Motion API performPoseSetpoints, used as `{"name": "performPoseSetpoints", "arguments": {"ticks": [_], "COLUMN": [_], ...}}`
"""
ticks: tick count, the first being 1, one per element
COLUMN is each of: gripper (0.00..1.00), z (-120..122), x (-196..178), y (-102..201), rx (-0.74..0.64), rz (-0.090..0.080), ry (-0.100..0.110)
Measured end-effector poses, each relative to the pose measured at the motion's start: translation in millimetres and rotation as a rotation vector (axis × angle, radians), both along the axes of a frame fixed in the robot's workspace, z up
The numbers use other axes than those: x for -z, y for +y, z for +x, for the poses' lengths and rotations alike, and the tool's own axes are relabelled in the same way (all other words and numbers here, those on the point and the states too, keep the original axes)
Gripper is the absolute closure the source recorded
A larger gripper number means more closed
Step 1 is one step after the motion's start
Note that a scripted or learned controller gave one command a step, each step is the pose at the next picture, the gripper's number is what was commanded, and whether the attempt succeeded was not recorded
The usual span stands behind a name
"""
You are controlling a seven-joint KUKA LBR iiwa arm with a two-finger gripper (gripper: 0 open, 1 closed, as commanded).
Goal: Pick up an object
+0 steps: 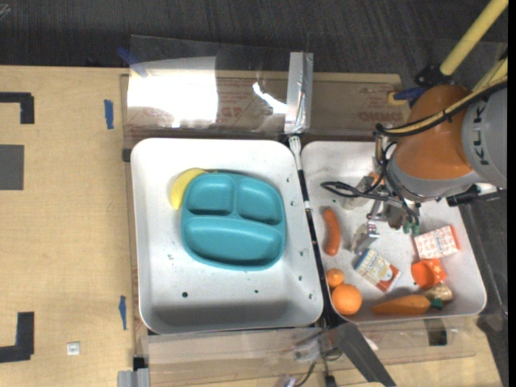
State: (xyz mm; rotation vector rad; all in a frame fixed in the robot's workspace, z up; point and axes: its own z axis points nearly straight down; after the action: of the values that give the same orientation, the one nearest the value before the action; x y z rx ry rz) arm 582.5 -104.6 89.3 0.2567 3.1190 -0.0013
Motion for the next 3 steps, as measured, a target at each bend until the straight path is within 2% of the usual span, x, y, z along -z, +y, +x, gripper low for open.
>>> {"name": "performPoseSetpoints", "arguments": {"ticks": [1,2,3], "gripper": [1.00,0.00,0.00], "z": [4,4,-42], "x": [-14,-13,0], "y": [1,1,-8], "rx": [-0.002,-0.003,-0.110], "rz": [-0.003,-0.002,-0.001], "ry": [-0.016,-0.014,-0.001]}}
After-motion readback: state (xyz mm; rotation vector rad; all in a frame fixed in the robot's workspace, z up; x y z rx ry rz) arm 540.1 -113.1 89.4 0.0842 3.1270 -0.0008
